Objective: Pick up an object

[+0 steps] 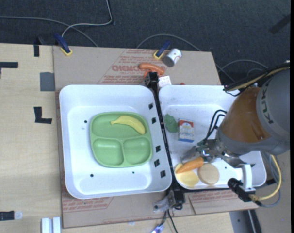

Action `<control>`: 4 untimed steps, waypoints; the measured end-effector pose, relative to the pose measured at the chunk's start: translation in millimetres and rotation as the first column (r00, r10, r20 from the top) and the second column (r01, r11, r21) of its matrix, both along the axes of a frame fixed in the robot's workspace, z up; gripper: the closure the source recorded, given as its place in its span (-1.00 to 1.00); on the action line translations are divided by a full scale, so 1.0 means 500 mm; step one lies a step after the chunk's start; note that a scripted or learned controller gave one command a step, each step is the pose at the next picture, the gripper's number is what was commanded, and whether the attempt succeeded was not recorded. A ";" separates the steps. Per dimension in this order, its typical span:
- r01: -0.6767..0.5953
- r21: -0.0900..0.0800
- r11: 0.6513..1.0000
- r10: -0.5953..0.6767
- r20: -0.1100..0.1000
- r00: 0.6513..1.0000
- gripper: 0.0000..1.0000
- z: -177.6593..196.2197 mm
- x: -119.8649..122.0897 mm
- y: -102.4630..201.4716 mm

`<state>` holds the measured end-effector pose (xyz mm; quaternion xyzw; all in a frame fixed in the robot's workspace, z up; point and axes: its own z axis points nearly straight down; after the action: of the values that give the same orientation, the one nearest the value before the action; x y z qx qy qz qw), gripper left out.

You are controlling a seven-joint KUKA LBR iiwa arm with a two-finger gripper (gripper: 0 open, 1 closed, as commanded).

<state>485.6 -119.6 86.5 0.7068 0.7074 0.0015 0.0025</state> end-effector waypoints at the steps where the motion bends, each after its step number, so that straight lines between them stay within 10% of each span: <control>1: 0.001 -0.002 1.000 -0.001 0.001 1.000 1.00 0.019 0.001 -0.002; 2: 0.001 -0.002 1.000 -0.001 0.001 1.000 -1.00 0.019 0.001 -0.002; 4: 0.000 0.000 1.000 0.000 -0.001 1.000 -1.00 0.000 0.215 0.028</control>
<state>593.2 -105.6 86.3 0.7066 0.7076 0.0010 0.0020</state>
